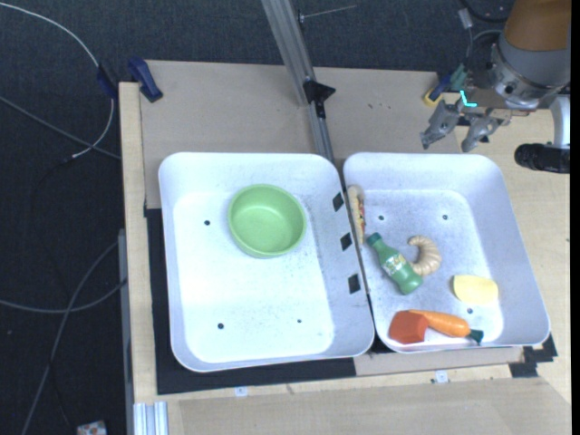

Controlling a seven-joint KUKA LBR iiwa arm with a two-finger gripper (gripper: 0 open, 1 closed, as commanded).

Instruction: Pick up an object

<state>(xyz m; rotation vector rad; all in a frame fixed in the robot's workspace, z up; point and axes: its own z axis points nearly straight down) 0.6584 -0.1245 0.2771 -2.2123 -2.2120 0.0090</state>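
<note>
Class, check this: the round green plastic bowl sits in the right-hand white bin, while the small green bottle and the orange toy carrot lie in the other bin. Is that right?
Not quite. The camera view shows the round green plastic bowl in the left-hand white bin. The small green bottle and orange toy carrot lie in the other bin, the right-hand white bin.

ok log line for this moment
gripper: open, nothing held, above right bin's far rim | green bottle: in bin, touching beige curl

arm (536, 25) cropped by top edge
</note>
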